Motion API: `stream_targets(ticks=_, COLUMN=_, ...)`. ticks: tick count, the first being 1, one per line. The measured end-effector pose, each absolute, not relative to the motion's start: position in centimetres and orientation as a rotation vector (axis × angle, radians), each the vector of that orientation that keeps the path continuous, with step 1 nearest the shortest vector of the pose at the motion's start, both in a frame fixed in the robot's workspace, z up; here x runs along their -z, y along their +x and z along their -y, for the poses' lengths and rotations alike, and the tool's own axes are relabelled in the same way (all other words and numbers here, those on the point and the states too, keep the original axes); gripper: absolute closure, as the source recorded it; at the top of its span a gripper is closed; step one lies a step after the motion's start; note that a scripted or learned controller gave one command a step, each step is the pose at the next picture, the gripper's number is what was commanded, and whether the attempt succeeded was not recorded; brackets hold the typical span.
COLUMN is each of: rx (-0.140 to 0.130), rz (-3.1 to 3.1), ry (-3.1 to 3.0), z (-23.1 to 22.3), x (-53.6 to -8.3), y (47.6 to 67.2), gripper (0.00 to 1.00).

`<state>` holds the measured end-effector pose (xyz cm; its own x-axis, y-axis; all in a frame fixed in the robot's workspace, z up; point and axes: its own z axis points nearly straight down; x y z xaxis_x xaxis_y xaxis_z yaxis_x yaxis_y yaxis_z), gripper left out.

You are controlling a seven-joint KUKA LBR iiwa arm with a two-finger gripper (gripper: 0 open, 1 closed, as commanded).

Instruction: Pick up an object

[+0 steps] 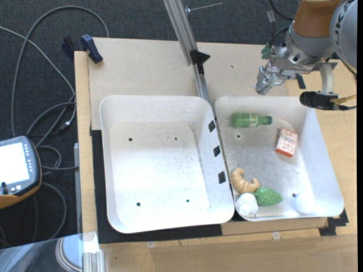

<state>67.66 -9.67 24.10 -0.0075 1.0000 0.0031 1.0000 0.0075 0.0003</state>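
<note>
the arm (320, 16) is reaching in from the upper right, its orange band sitting just above the grey wrist. the gripper (264, 85) is hanging over the bare bench (147, 67), just beyond the far rim of the right bin (323, 169) and near that bin's far left corner. its fingers are pointing down and are lying close together with nothing between them; whether they are fully pressed together is hard to tell at this size.

the right bin is holding all the objects. a green bottle (250, 119) is lying on its side near the far wall, closest to the gripper but apart from it. an orange box (286, 142) is lying to the right of the bottle, tilted. at the near left corner a tan croissant-like piece (244, 181) is resting just beside a green lump (267, 196), and a white round item (247, 204) is touching the near rim below them. another white round thing (304, 203) is sitting at the near right corner.

the left bin (159, 163) is lying alongside, its floor speckled with dark dots. a metal rail (181, 27) is slanting across the bench toward the gap between the bins. a blue clamp (91, 47) is gripping the bench's far left corner.
</note>
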Motion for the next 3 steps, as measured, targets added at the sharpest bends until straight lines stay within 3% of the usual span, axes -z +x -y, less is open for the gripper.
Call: stream_targets(ticks=3, rx=0.005, rz=2.230, ry=-2.212, z=-6.9, x=-23.4, y=67.4, gripper=1.00)
